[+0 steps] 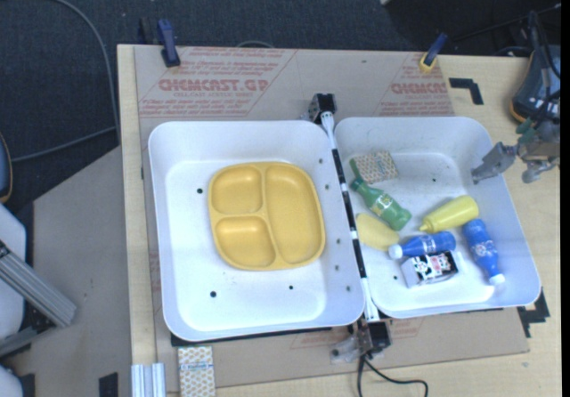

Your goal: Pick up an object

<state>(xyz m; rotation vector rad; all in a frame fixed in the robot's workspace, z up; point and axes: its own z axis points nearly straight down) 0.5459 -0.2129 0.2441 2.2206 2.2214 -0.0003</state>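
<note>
Small plastic bottles crowd the right white bin point(499, 288): a green bottle point(381, 202), a yellow bottle point(450, 213), two blue bottles point(482, 250) point(426, 245), beside a black-and-white box point(431, 268) and a patterned packet point(375, 166). Over that bin's right rim, the grey gripper point(515, 161) has its fingers spread apart, holding nothing. A yellow compartment tray point(265, 214) lies in the left white bin point(178, 208).
</note>
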